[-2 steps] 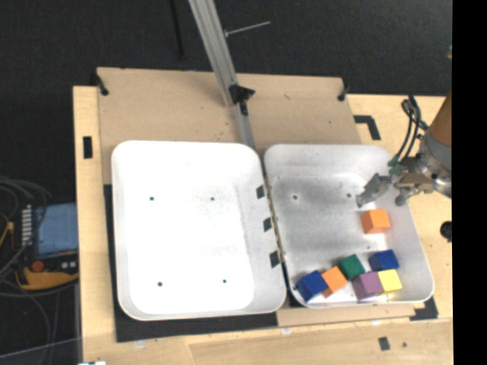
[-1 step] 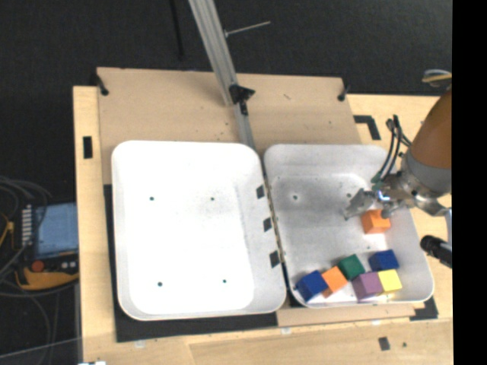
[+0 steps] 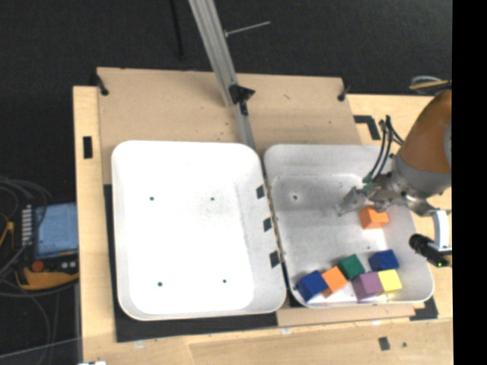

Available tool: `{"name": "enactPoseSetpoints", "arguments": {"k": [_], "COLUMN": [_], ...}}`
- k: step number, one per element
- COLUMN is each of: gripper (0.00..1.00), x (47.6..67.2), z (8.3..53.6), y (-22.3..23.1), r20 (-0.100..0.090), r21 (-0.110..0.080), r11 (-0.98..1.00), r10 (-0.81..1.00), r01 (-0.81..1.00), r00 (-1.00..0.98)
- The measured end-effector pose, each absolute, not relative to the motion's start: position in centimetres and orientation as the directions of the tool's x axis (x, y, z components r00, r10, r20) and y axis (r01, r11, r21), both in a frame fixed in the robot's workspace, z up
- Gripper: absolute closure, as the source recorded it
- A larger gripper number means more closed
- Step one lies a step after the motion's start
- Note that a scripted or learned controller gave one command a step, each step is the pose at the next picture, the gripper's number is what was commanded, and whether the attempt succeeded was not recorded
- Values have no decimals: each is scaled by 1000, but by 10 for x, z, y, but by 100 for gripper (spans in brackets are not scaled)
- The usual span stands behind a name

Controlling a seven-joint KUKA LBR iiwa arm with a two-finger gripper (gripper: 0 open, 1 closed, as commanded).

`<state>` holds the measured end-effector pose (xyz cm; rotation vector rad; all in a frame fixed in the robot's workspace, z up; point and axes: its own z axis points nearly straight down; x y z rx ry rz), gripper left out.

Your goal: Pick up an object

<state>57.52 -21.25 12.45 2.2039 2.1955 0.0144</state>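
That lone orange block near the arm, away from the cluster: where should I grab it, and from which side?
Take the orange block from straight above, across two opposite flat sides. It lies apart from the other blocks in the right bin, so its sides look free, and the hand is already just beside it. Its exact angle is hard to judge.

worktop (image 3: 304, 97): tan wood, dark floor around it
left bin (image 3: 186, 226): white, few dark dots
right bin (image 3: 312, 196): white, scuffed grey
pole (image 3: 217, 48): metal, slanted, behind bins
blue box (image 3: 57, 230): far left, amid cables
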Motion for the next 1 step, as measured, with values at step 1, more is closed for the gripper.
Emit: {"name": "enactPoseSetpoints", "arguments": {"k": [1], "gripper": [100], "x": [578], "z": [136], "y": [-213], "r20": [-16], "r21": [37], "r11": [-6], "r10": [1000], "r01": [999], "r00": [7]}}
